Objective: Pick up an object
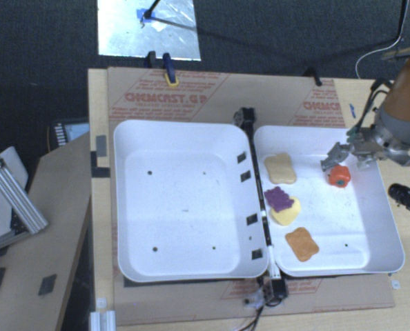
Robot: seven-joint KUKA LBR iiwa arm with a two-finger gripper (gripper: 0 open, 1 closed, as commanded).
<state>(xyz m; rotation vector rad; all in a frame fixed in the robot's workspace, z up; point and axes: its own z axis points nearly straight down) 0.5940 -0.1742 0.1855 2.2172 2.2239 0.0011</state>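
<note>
Looking down, I see my end effector [342, 158] just above an orange-red object [339, 176] in the right bin [381, 216]; I cannot tell its opening. Left of that object lie beige [280, 167], purple [279, 198] and tan [301, 243] pieces.

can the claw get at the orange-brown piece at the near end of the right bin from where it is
Probably yes. The orange-brown piece lies flat and apart from the purple-and-yellow piece, with bare bin floor around it. The claw sits above the red-orange item in the same right bin.
</note>
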